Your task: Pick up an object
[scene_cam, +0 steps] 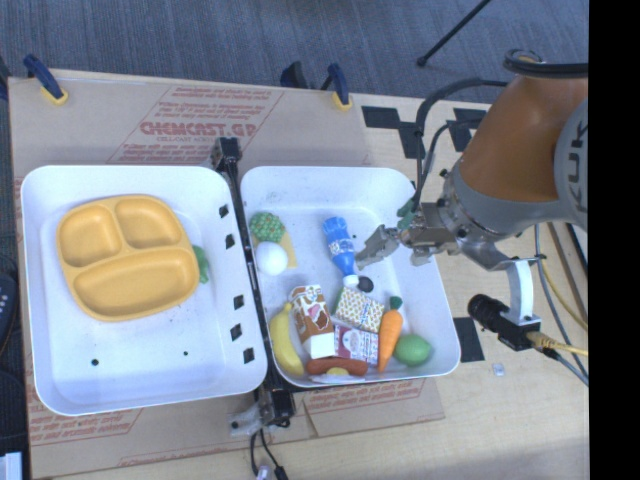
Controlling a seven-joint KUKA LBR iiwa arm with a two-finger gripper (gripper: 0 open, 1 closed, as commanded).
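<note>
Blue bottle (pixel 340 243) lying just left of claw (pixel 378 248), apart.

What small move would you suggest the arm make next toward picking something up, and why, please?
Probably a short move left and down toward the blue bottle. The end effector hangs over the right bin just to the right of that bottle, with nothing visibly held, and the bottle lies fairly apart from the crowded toys nearer the bin's front.

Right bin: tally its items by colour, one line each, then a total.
Blue: 1, bottle
White: 1, egg
Yellow: 1, banana
Orange: 1, carrot
Green: 2, lime, leafy piece
Red: 1, sausage
Printed cartons: 3
Total: 10
</note>
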